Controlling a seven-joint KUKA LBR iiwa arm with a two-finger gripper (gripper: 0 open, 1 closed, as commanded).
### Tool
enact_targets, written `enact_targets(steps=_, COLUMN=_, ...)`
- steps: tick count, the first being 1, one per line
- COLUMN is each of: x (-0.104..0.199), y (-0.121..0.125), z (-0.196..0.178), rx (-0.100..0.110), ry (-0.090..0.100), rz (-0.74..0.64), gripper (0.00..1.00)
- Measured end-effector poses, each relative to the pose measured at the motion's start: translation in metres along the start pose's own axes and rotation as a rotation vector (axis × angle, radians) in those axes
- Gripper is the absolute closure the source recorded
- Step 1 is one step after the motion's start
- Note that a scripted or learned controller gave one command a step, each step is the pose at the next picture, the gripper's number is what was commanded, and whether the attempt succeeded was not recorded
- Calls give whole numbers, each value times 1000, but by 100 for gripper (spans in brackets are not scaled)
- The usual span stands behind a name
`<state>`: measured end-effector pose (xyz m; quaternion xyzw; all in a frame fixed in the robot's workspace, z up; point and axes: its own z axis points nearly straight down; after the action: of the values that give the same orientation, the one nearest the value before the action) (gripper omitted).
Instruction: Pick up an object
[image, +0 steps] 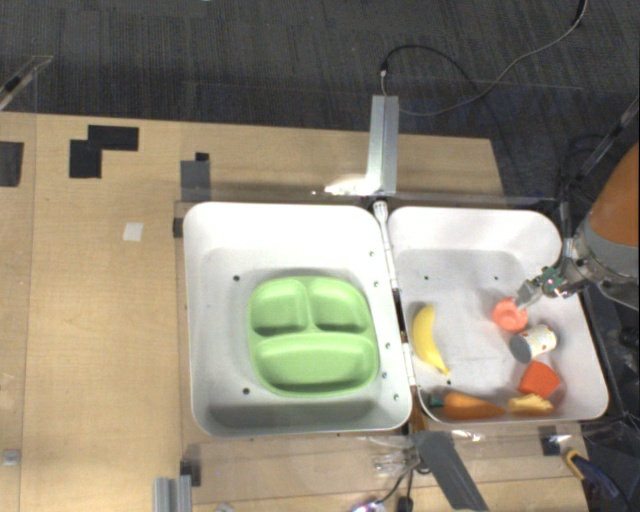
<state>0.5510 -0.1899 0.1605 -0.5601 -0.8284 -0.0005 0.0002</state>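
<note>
Bench (90, 330) carries two shallow white bins side by side. Left bin (215, 300) holds a green divided tray (312, 332), three compartments, lying flat near the bin's centre, slightly toward its right wall.

Right bin (470, 245) holds the loose objects, all in its front half. Banana (429, 338) lies lengthwise near the left wall. Carrot (472, 406) lies along the front wall. Just right of the carrot, a small yellow piece (531, 404) sits at the front wall, touching an orange-red block (540, 379) behind it. A white and grey cylinder (534, 343) lies on its side behind the block. A coral-pink cup (509, 316) sits near the cylinder, toward the bin's right side.

Arm (612, 215) enters over the right edge of the right bin. Gripper (545, 285) sits low above the bin floor, just beside the pink cup on its right-rear side. Jaw state cannot be told; fingertips too small and blurred. No object seen between them.
</note>
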Motion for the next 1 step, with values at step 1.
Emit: enact_targets(steps=1, x=0, y=0, z=0, rx=0, ry=0, rz=0, gripper=0)
